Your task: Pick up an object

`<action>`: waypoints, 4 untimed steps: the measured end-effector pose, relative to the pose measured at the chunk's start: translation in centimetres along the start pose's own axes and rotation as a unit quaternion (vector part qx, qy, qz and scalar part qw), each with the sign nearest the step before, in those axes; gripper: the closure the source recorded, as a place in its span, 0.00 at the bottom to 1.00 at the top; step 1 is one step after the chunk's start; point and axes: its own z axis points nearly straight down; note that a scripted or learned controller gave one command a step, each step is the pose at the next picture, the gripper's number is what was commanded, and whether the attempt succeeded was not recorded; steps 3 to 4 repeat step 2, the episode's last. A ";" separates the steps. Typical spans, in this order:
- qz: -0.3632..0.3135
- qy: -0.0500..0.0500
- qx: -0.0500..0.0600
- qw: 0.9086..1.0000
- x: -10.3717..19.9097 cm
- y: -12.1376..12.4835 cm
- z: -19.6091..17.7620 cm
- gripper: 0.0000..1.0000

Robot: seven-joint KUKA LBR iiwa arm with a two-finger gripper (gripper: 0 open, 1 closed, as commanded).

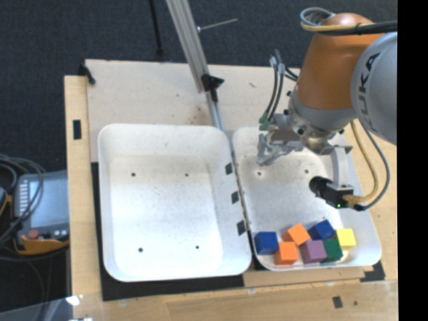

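Camera view: the objects are seen as a tight cluster of small coloured blocks in the lower right of the frame, packed against the near wall of the right bin [267, 179]. Seven blocks can be counted: a blue block [266, 241] at the cluster's left end, an orange block [287, 252] just beside it, a second orange block [298, 233] set slightly higher, a purple block [312, 251], a green block [333, 249], a darker blue block [323, 230] behind those, and a yellow block [346, 238] at the right end. Most are touching or nearly touching their neighbours; all lie flat on the bin floor. The gripper [266, 154] is found in the upper part of the same bin, centre-right of the frame, hung from the grey arm with its orange band [328, 52] reaching in from the right. Whether its jaws are spread or pressed together cannot be told from this angle; nothing is seen between them. The block cluster lies well apart from the gripper, lower in the frame and slightly to its right. The left bin [167, 199] is seen at centre-left, just beside the right one.
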 end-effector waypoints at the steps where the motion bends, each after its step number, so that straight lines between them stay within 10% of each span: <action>1: 0.000 0.000 0.000 1.000 4.1 -1.2 1.7 1.00; 2: -0.001 0.001 0.000 1.000 9.1 -3.2 3.5 1.00; 4: -0.001 0.001 0.000 1.000 9.1 -3.2 3.5 1.00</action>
